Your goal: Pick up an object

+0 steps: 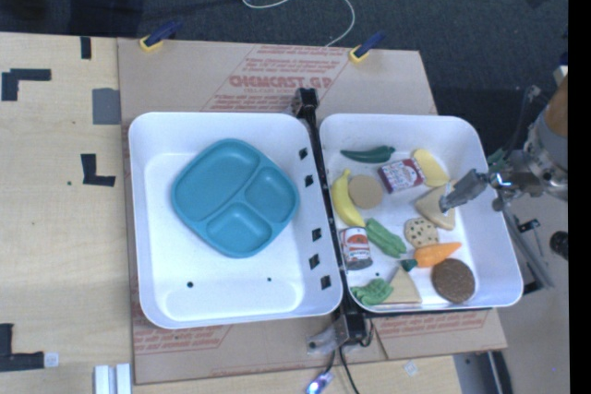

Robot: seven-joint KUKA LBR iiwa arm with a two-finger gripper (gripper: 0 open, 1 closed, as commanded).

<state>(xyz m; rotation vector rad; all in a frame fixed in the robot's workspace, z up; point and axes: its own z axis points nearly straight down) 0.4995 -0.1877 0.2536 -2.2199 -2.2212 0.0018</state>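
The right bin (pixel 466 132) holds several toy foods: a green chili (pixel 367 154), a yellow lemon-like piece (pixel 430 167), a red and white packet (pixel 399 174), a banana (pixel 346 198), a tan round disc (pixel 366 191), a green pickle (pixel 386 237), a chip cookie (pixel 420 231), a carrot (pixel 434 254), a brown patty (pixel 452 280) and a small can (pixel 355 246). My gripper (pixel 452 198) reaches in from the right edge, low over a pale cheese wedge (pixel 434 213) beside the cookie. Nothing visibly hangs from it.
The left bin (pixel 148 198) holds a blue divided plate (pixel 235 197). A black divider (pixel 319 198) runs between the bins. A sandwich wedge (pixel 404 289) and a green leafy piece (pixel 369 293) lie at the right bin's front edge. Cardboard (pixel 277 78) lies beneath both bins.
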